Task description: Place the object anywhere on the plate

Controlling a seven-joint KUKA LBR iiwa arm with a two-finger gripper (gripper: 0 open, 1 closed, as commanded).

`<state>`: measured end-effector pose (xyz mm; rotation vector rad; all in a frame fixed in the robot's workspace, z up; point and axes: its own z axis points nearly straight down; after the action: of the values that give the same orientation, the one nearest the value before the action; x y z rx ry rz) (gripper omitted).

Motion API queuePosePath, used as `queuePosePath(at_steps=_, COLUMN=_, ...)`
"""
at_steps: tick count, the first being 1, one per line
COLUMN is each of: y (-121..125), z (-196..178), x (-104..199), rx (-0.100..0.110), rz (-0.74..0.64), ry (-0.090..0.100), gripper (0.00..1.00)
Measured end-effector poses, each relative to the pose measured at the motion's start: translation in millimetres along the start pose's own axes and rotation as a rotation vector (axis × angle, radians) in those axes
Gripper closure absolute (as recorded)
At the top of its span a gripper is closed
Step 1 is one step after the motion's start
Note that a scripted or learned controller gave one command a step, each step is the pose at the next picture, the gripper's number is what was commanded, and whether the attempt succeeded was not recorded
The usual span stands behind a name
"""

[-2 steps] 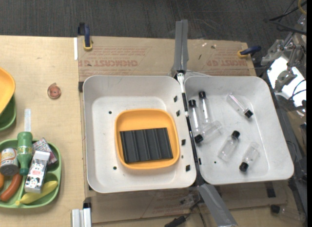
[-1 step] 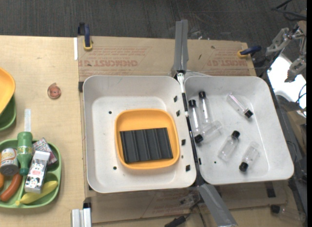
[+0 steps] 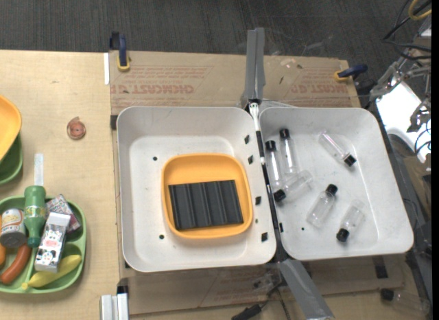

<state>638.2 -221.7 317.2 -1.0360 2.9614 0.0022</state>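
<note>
An orange square plate [image 3: 206, 163] sits in the middle of the left white bin [image 3: 137, 174]. A dark grey ribbed slab [image 3: 206, 204] lies flat on the plate and covers most of its floor. In the right white bin [image 3: 384, 195] lie several clear vials with black caps, among them one upright-looking pair near the bin's left wall [image 3: 285, 148], one at the top right [image 3: 339, 150], and two toward the bottom [image 3: 321, 205] [image 3: 350, 222].
A green tray [image 3: 81, 243] of toy food and a yellow bowl [image 3: 7, 130] rest on the wooden table to the left. Blue clamps [image 3: 118, 45] [image 3: 350, 73] hold the cardboard behind the bins. Cables and white equipment [image 3: 401, 106] crowd the right edge.
</note>
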Motion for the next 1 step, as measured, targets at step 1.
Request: queuePosePath(at_steps=1, y=-13.1, z=17.7, x=-17.6, rx=0.0, rz=-0.369, ry=-0.001, gripper=0.0)
